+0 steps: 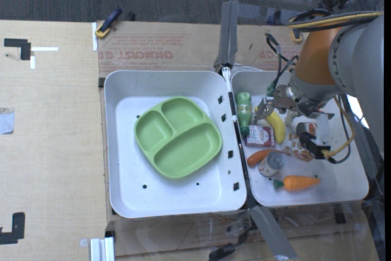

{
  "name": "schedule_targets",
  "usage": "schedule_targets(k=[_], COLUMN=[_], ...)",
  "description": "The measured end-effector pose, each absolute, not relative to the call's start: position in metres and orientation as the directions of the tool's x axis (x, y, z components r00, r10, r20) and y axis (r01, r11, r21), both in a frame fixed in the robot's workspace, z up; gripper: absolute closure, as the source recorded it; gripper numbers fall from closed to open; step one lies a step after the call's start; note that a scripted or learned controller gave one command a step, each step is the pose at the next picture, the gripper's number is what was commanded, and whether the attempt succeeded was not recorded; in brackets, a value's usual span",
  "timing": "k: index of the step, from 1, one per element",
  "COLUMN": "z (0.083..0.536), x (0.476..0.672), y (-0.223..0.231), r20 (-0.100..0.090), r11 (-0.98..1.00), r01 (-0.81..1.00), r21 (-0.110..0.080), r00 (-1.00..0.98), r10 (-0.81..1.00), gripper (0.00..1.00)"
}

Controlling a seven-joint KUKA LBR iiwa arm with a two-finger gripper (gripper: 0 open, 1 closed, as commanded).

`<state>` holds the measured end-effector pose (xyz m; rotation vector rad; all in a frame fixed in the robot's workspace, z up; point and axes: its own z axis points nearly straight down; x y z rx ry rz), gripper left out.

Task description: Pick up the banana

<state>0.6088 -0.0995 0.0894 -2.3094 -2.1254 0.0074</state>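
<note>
Camera view, hand (270, 108) grip unclear above crowded banana (277, 126), right bin (342, 192) wall near

Single fixed camera above the bench, angled down on both white bins (116, 150), mid-distance

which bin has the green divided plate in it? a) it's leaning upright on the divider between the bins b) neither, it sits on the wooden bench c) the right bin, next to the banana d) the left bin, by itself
d: the green divided plate lies flat in the left bin, while the banana and the other small items are over in the right bin.
</note>
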Motion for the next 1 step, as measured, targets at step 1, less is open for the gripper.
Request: schedule_targets(k=[1], z=[0.097], x=[0.6086], y=[-0.1004], r20=[-0.001], r11=[-0.085], r01=[0.996], r21=[-0.008], r00=[0.085], r10=[0.996], gripper=[1.0])
